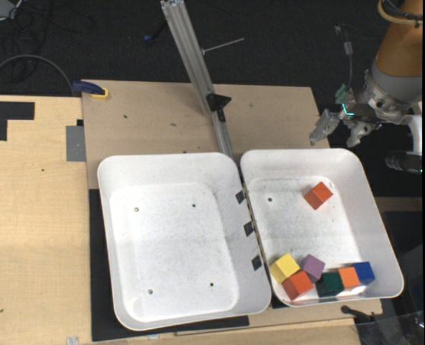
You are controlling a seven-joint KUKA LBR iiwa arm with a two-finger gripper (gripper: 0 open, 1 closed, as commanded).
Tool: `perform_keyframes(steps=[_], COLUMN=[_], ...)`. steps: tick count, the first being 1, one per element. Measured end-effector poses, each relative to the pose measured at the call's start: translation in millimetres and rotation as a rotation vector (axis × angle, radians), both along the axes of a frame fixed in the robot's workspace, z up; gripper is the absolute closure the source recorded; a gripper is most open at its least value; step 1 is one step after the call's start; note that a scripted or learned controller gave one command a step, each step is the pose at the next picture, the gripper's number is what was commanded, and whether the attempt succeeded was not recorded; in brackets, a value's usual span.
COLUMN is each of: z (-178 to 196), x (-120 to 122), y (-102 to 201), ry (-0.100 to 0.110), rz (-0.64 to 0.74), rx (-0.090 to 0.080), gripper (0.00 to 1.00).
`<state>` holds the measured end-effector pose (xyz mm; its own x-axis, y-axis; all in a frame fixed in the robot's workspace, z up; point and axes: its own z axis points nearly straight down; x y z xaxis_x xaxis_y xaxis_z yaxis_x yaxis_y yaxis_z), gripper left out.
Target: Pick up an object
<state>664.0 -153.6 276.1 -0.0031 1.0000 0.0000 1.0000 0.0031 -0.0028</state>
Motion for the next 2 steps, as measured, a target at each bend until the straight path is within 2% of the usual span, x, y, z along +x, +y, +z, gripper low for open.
perform_keyframes(steps=[2], z=[0.0], x=[0.0], y=[0.5], ry=[0.001], rz=[0.004], rx=[0.000], gripper=[0.00])
